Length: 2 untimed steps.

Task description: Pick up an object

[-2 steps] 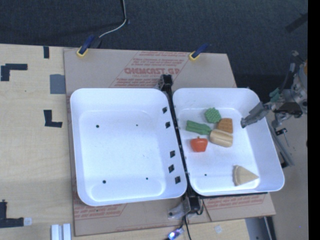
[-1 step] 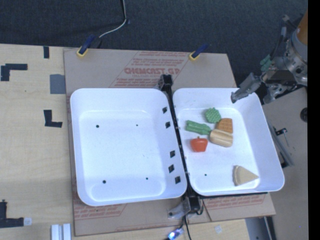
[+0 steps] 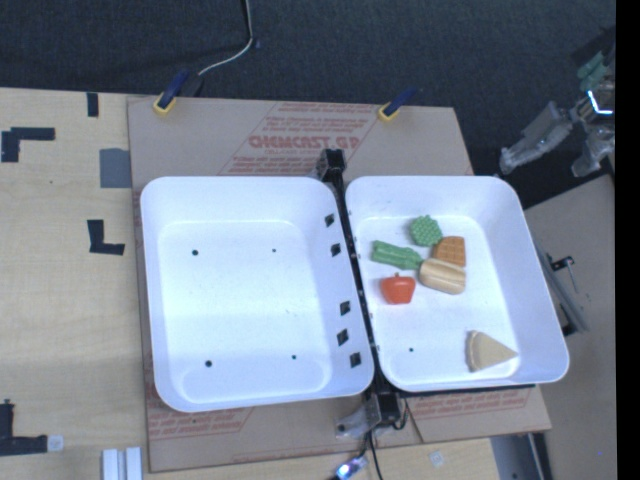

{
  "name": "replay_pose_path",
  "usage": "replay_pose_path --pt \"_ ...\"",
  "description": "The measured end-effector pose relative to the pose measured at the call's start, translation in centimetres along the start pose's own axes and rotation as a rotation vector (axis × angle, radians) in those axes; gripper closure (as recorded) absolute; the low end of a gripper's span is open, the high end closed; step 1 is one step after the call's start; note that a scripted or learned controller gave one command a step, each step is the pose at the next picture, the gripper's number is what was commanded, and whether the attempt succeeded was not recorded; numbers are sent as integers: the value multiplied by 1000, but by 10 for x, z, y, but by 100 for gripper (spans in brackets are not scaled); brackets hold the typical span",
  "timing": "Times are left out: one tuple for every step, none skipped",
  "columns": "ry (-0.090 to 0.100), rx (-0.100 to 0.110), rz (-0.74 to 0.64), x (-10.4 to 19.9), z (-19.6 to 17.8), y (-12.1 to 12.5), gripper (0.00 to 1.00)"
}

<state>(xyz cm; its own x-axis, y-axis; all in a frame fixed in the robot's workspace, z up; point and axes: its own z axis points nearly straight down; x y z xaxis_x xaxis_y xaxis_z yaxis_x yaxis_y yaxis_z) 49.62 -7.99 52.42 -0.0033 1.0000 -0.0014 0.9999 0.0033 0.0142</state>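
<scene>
Gripper (image 3: 520, 155): far right, outside both bins, fingers unreadable, can't tell.
Cluster: green pieces (image 3: 397, 255), tomato (image 3: 399, 289), bread roll (image 3: 443, 276) touching; likely double-grab or nudge.
Wedge (image 3: 487, 351): near right bin (image 3: 505, 203) wall; finger may clip rim.

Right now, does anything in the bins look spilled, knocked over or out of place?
Nothing stands out. The toy foods sit inside the right bin: four clustered near its middle, and the tan wedge alone near the front corner. Nothing is spilled onto the bench.
</scene>
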Motion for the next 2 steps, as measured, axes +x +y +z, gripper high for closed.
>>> replay_pose_path --pt "0 12 3 -1 -12 -12 0" --pt "-1 13 2 -1 -21 -11 100"
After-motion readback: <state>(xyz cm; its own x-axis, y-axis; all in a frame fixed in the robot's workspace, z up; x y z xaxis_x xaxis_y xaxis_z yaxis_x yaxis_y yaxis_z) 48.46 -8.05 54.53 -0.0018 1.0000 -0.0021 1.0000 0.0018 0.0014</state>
